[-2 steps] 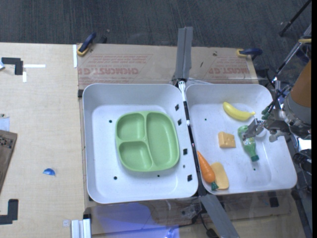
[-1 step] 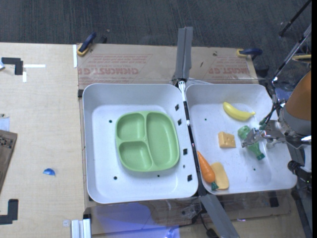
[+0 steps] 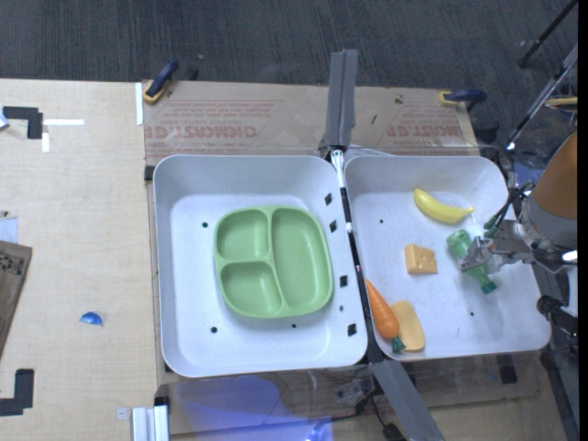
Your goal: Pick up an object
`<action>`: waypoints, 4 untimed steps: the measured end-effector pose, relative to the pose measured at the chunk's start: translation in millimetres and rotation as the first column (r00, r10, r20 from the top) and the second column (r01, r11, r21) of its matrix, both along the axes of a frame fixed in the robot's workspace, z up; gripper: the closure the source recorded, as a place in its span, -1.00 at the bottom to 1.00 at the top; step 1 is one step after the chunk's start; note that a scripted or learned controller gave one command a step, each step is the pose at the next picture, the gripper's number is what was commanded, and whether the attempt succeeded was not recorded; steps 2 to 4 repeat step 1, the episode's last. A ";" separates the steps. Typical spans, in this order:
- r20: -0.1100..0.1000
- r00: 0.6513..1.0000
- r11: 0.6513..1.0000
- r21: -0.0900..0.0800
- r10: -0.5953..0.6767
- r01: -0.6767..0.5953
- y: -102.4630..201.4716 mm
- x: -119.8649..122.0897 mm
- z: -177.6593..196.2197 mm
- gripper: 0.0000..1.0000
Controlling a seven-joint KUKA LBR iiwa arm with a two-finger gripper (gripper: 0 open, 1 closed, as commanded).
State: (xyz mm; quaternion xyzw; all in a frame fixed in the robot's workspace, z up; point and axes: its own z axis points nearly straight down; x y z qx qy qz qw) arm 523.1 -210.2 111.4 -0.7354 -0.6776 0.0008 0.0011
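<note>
While our gripper [image 3: 481,254] sits low in the right bin [image 3: 441,333] beside a green item [image 3: 459,243], we can't tell its grip state.

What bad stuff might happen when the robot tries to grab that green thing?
The gripper sits right at the green object, which is small and partly hidden, so it may slip away instead of getting pinched. The banana and the cheese wedge lie close by and might get bumped. The right bin wall is near the arm too.
</note>
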 end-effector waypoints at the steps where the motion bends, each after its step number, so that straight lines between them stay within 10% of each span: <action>1: -0.001 0.970 0.970 -0.002 -0.242 0.242 46.8 16.7 107.3 1.00; 4: -0.001 0.970 0.970 -0.002 -0.242 0.242 46.8 16.7 107.3 1.00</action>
